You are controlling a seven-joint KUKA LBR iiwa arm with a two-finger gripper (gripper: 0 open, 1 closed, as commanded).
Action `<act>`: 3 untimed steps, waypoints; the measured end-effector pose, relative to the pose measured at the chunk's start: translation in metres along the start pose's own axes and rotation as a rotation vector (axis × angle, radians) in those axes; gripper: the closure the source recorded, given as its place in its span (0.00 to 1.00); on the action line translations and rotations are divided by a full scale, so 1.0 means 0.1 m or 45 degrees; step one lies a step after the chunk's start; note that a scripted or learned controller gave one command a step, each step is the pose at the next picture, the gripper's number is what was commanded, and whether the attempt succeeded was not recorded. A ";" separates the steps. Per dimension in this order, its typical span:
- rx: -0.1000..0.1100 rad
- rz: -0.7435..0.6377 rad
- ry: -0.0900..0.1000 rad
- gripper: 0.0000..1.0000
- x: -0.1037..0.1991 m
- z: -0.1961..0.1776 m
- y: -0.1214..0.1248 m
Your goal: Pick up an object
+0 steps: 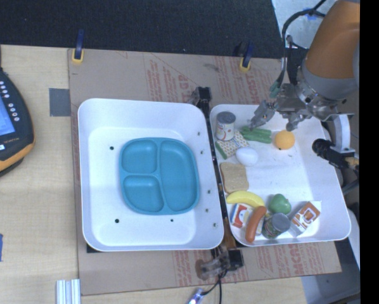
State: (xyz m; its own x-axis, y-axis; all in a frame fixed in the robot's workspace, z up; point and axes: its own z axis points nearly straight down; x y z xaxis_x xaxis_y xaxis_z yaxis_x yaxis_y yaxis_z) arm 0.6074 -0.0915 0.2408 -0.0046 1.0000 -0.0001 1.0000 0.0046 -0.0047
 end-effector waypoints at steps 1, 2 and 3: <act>0.001 0.001 -0.003 0.00 -0.49 0.55 -0.10; 0.004 0.000 -0.001 0.00 -1.02 0.83 -0.18; 0.002 -0.001 0.001 0.00 -0.69 1.50 -0.92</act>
